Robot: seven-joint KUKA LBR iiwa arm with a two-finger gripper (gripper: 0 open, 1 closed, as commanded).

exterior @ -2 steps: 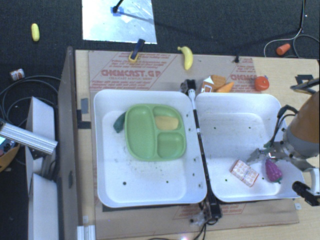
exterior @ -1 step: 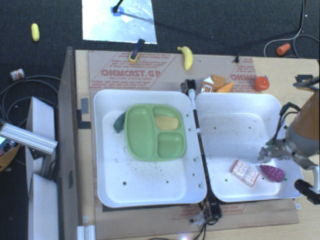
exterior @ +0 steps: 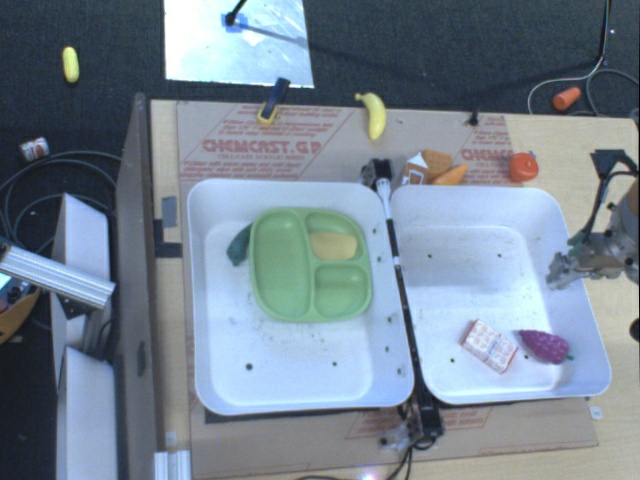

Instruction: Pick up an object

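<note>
White plastic makes up both shallow bins, set edge to edge on the table [exterior: 160, 268] so that anything dropped from one can land in the other. The left bin [exterior: 215, 368] carries a green divided tray [exterior: 290, 278] with a yellow piece [exterior: 335, 243] in its upper compartment and a dark green item [exterior: 238, 245] tucked against its left side. The right bin [exterior: 470, 238] offers the likeliest targets: a red-and-white packet [exterior: 489, 346] and, just beside it, a purple grape-like toy [exterior: 544, 345], both lying near the front wall with open floor behind them, which should leave room for a descent from above. The gripper [exterior: 563, 271] sits at the right bin's right rim, above those two objects and apart from them; nothing is between its fingers, and whether they are spread or pressed together I cannot tell at this size. A banana [exterior: 374, 114] and an orange ball [exterior: 522, 166] lie outside the bins.
</note>
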